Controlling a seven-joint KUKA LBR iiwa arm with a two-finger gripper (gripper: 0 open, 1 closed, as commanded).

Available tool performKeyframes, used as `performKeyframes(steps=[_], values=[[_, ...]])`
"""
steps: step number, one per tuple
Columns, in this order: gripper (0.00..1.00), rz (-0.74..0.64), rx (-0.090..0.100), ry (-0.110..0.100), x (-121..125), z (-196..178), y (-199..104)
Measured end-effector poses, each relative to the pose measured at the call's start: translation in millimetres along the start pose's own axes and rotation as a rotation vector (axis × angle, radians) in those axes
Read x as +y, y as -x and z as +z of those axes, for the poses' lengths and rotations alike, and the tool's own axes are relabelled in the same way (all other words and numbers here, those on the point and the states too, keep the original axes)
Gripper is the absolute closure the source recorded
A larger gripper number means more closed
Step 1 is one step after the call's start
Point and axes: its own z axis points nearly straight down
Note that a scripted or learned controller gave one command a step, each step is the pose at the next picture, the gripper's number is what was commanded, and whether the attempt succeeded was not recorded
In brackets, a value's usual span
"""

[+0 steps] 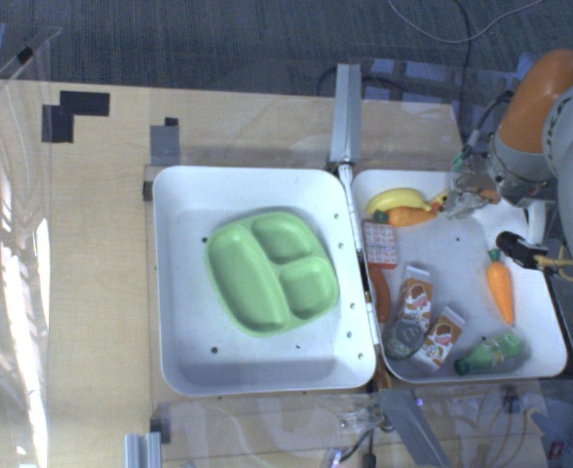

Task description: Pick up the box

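Well apart: box [415, 302] mid-bin, jaws [459, 201] far corner.

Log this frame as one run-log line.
task: pick up box | tool: far end of right bin, by banana | boxes: lying untouched near front | left bin: green tray

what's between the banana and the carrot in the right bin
In the camera view, mostly bare white bin floor separates the banana from the carrot. An orange item sits right beside the banana; the hand hovers near that end.
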Motion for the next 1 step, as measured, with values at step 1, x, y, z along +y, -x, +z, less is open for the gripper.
performKeyframes(steps=[1], values=[[0.00,0.000,-0.001,-0.002,-0.7,0.7,0.5]])
